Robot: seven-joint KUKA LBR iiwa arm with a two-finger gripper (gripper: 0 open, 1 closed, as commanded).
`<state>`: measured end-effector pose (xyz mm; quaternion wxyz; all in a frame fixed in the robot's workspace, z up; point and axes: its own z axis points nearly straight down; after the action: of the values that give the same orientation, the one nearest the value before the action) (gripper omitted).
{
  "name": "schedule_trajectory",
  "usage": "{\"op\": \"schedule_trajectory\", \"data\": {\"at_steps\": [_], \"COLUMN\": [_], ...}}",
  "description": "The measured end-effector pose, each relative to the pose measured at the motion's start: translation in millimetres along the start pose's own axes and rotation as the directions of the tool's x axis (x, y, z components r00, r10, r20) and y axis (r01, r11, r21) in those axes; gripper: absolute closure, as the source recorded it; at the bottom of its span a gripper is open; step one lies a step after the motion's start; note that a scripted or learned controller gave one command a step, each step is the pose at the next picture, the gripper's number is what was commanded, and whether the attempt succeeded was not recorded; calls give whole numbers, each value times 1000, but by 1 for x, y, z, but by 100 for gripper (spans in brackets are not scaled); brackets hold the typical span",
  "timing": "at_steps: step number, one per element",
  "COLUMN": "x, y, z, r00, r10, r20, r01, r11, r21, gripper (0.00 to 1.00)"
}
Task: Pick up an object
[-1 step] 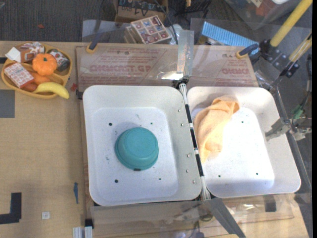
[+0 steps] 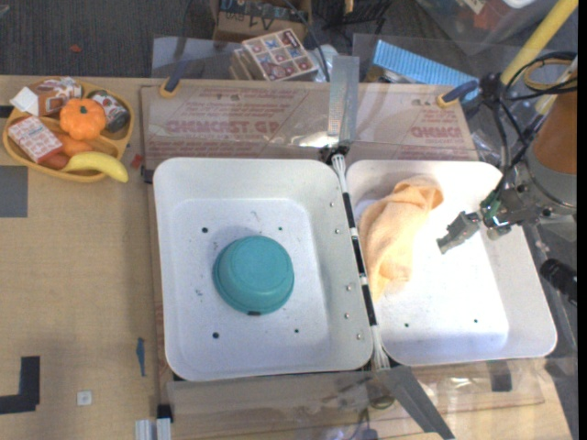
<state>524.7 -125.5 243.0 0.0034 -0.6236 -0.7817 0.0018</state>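
Just left of the gripper, whose open-or-closed state I cannot tell, the orange cloth looks soft, light, best pinched at a raised fold.

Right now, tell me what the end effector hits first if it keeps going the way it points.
Probably the orange cloth: the end effector points left toward it across the right bin. Height above the cloth is unclear.

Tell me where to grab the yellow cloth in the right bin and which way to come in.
Grip the cloth on its bunched upper hump, near the bin's back left, probably from straight above. There the folds stand up and give the pincer something to pinch; the lower tail lies flat against the floor and the divider wall, so a sideways approach looks blocked.
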Motion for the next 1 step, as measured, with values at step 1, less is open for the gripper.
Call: {"op": "schedule_trajectory", "data": {"at_steps": [1], "x": [-8], "y": [19], "z": [53], "r00": [996], "r10": [88], "r20": [0], "r01": [-88], "r11": [996], "r21": [1], "gripper": [0]}}
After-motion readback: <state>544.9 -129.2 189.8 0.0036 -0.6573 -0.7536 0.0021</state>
